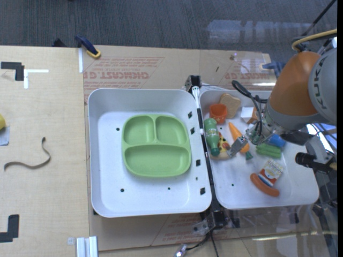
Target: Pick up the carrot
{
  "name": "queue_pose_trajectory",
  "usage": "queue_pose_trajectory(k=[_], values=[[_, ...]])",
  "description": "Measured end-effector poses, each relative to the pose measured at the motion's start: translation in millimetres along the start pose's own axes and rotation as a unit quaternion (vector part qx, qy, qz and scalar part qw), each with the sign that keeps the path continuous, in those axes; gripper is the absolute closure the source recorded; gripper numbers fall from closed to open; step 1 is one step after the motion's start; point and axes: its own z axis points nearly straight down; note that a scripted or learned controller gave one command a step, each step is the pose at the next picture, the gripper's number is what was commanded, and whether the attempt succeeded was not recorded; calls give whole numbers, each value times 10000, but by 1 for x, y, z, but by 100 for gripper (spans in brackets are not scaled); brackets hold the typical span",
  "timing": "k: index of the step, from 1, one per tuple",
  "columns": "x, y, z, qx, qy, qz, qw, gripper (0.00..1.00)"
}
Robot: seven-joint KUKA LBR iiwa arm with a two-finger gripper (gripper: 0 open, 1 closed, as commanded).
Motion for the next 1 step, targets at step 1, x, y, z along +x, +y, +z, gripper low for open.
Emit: queue_pose_trajectory(k=[1], values=[[-29, -8, 33, -44, -22, 1702, 9854, 0]])
